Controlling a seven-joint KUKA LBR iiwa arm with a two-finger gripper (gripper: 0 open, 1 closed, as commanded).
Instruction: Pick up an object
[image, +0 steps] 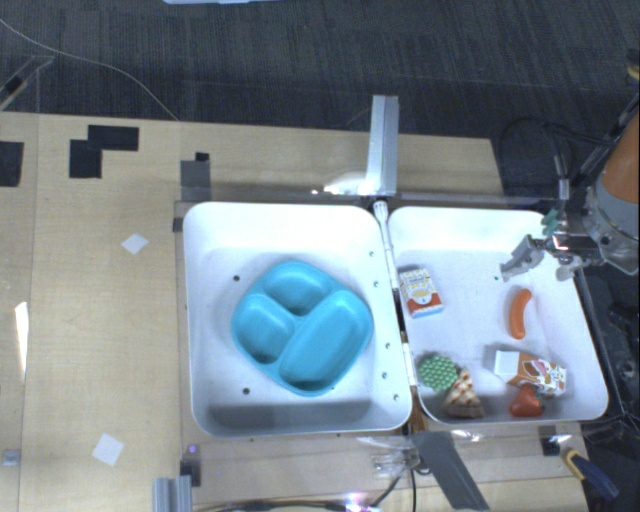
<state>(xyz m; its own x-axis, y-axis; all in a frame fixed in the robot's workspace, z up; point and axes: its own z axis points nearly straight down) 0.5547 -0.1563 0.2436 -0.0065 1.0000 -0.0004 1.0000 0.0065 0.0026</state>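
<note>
From the overhead camera I see two white bins side by side on a pale wood bench. The left bin (205, 330) holds a blue divided tray (302, 326), three compartments, sitting near its middle.

The right bin (470, 235) holds the small items I could pick. A little carton (421, 291) with a red and white label lies near the bin's left wall. An orange sausage (517, 312) lies lengthwise toward the right side. Along the near edge sit a green round piece (436, 371) touching a brown wedge (462, 395), and further right a cluster: a white block (503, 360), a printed packet (542, 375) and a red piece (526, 402), all close together.

My arm comes in from the right, and the gripper (545, 250) hangs over the bin's upper right corner, just above the sausage but apart from it. I cannot tell how far open the claw is; I see nothing held in it
</note>
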